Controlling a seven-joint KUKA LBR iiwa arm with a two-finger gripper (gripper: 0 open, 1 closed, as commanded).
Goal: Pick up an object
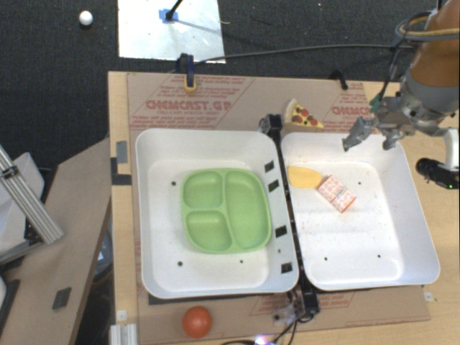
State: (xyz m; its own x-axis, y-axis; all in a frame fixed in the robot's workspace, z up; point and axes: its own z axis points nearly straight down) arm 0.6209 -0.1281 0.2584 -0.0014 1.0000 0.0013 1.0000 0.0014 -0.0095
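The right bin (402,264) holds a yellow flat piece (305,177) and a pink patterned block (336,193), touching each other near the bin's back left. My gripper (372,136) hangs above the back edge of this bin, to the right of and behind both objects. Its two fingers (353,136) are spread apart with nothing between them. The left bin (154,264) contains a green divided plate (225,209).
A pizza-slice toy (303,116) lies on the cardboard behind the bins. An orange ball (197,321) sits on the bench in front of the left bin. A blue clamp (187,69) stands at the board's back edge. A white ball (86,18) rests on the dark floor.
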